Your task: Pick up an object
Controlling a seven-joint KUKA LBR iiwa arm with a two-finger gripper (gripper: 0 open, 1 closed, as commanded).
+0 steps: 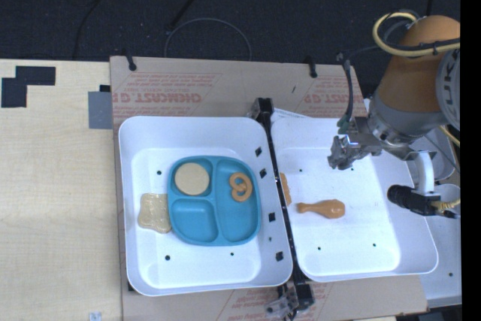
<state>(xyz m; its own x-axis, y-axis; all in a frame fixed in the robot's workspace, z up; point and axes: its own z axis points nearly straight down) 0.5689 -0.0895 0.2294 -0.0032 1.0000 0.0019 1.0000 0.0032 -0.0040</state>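
In the right shallow white plastic bin (409, 255) a tan toy drumstick (322, 208) lies flat, its long axis running left to right, the thin handle pointing left and the fat end right. Bare floor surrounds it on the near and right sides; a small tan piece (285, 189) sits against the left wall. The grey metal jaws (343, 155) hang above and behind the drumstick, holding nothing I can see; how wide they stand I cannot tell. The left white bin (139, 267) carries a blue divided tray (214, 218).
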